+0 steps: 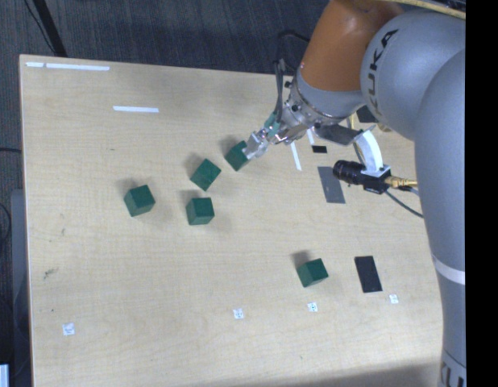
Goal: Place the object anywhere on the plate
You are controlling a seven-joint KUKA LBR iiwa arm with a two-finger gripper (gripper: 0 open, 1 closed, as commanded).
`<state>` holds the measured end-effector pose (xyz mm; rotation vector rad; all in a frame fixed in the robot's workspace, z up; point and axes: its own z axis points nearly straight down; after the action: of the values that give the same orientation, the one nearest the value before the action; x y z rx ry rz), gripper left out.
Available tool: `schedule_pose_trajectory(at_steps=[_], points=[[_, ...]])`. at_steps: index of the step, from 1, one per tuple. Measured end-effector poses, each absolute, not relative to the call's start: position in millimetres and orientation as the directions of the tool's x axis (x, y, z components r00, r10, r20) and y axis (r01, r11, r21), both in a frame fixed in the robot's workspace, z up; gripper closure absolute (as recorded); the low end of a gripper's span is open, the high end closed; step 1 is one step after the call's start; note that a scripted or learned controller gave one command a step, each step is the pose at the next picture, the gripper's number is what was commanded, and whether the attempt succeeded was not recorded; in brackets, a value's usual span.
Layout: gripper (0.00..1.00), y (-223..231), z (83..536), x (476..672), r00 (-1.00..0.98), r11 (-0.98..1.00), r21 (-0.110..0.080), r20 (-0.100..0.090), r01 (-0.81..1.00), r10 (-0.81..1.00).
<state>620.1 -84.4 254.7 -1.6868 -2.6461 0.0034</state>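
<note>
Several green cubes lie on a pale wooden board [112, 280]. One green cube [235, 156] sits tilted in the upper middle, right at the tip of my gripper [254, 146], which reaches down and left from the grey arm with its orange band [338, 39]. The cube touches the gripper's tip, and I cannot make out whether it is held. Two more cubes lie just left of it, one [205, 173] tilted and one [200, 210] below that. A fourth cube [139, 200] is further left. Another cube [313, 272] lies at the lower right.
A grey strip [332, 185] and a black rectangle [367, 273] lie flat at the right. A black connector with a cable [362, 173] hangs off the arm. A white tape strip [136, 109] marks the upper left. The board's left half offers open room.
</note>
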Motion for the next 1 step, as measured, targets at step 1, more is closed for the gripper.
schedule_pose_trajectory(at_steps=[1], points=[[1.0, -16.0, 190.8, 604.7, -0.552, 0.552, -0.003, 0.002, 0.834, 0.834]])
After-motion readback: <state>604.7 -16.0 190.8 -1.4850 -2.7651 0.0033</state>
